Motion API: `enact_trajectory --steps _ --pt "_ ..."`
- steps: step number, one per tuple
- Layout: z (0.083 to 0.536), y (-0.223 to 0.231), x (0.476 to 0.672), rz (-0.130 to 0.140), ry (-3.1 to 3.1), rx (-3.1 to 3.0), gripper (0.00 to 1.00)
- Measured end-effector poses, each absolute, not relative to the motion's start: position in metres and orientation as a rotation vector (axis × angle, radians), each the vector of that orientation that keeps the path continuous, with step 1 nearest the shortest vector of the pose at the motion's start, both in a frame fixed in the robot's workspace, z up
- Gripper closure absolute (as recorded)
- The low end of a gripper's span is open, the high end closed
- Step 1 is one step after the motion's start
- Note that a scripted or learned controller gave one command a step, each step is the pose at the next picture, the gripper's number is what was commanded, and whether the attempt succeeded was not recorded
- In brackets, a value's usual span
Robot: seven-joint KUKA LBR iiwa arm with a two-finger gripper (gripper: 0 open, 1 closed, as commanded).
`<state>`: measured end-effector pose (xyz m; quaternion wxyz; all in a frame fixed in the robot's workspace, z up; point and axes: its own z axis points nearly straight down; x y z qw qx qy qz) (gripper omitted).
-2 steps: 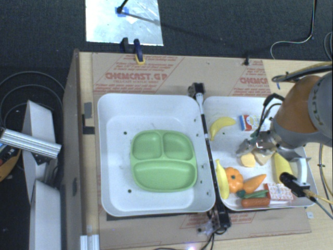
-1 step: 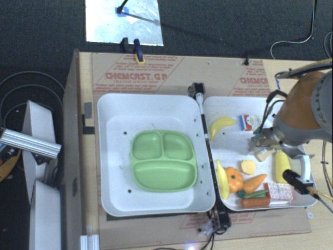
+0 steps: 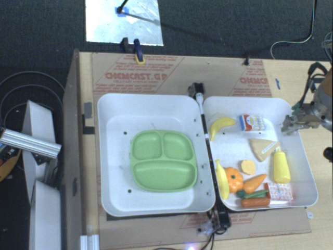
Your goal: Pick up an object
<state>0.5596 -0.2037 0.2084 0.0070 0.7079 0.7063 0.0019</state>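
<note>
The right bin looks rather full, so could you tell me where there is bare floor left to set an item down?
In the right bin, bare floor lies in the middle, bordered by the banana, cheese wedge and orange slice. The near-left corner is crowded: pumpkin, carrot. The left bin has open floor around the green plate.

The brown board [image 3: 171,72] under the bins reads "CHEMCAST GP" in red.

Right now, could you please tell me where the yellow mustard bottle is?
The mustard bottle stands in the right bin, near its right wall, just below the cheese wedge and right of the carrot.
</note>
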Motion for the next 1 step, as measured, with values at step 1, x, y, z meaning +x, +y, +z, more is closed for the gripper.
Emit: enact_trajectory --steps 1 --pt "0.0995 -0.1645 0.5241 -0.005 2.229 2.226 1.0"
